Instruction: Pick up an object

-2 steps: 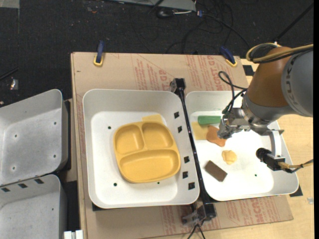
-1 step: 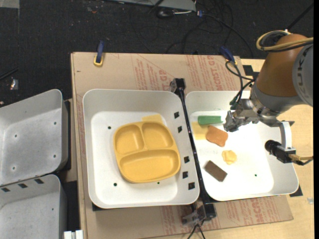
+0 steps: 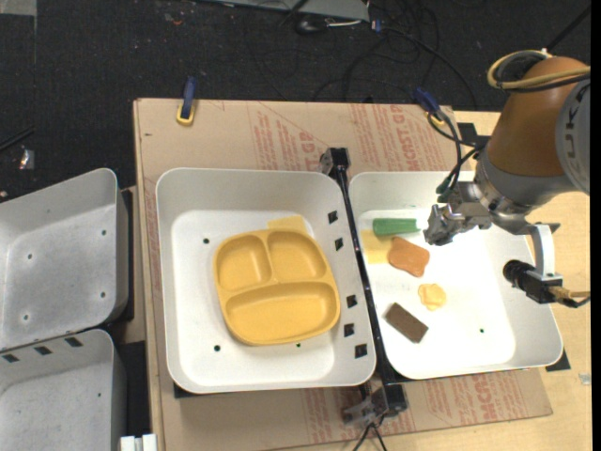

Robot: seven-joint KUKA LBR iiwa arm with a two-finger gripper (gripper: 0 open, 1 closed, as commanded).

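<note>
Hovering low in the right white bin [image 3: 526,346], my hand [image 3: 441,225] hangs just above the orange rounded block [image 3: 408,256], beside the green bar [image 3: 394,225]; its grip I cannot tell. Yellow divided tray [image 3: 277,287] sits in the left bin [image 3: 188,346].

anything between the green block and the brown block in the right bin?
Yes. In the camera view, the orange piece lies between the green block and the brown block, with a small yellow piece just right of that line.
</note>
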